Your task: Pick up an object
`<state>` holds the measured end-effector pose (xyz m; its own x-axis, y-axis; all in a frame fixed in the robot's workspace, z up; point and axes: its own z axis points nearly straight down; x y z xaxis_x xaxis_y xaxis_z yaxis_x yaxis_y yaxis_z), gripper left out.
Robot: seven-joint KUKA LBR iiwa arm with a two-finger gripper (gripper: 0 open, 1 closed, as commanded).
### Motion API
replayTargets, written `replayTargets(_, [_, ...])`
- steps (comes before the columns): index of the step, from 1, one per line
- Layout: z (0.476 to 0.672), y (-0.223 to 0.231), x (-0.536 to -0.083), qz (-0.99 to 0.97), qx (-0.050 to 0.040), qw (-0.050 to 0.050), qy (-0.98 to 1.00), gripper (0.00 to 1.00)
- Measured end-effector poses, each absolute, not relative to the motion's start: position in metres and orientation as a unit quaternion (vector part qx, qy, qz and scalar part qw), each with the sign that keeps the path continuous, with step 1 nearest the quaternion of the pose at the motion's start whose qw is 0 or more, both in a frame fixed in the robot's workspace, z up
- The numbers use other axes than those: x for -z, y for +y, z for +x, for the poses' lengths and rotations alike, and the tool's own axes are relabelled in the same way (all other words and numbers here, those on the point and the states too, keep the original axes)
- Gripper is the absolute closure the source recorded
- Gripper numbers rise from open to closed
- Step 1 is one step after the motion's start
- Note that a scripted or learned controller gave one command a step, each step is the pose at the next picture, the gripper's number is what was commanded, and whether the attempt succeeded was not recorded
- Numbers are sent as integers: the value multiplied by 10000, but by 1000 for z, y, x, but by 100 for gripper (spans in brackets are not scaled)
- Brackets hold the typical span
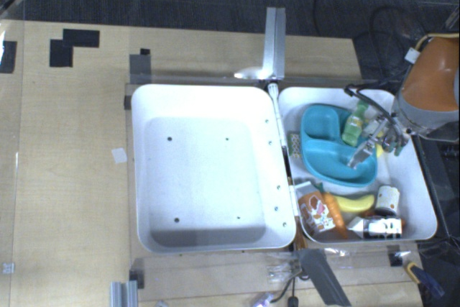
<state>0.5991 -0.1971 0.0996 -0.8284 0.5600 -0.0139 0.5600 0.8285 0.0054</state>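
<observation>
The right bin (425,206) holds several objects. A blue divided dish (327,147) lies in its upper middle, with a small green bottle (353,127) leaning at the dish's right rim. Below the dish lie a yellow banana (356,203), an orange piece (335,212), a red-brown snack packet (314,211), a white cup (388,196) and a black-and-white object (379,228). My gripper (364,149) reaches in from the right and hangs low over the dish's right side, just below the green bottle. Nothing shows held in it.
The left white bin (201,169) sits beside the right one, parted by a narrow rim. A metal post (275,43) stands behind the bins. Cables trail across the dark floor at the back, and the arm's orange band (435,75) looms at the right.
</observation>
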Motion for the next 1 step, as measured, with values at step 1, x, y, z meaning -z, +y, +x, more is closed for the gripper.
replayTargets(1, [536, -199, -198, 3372, -3, 21, 9414, 0])
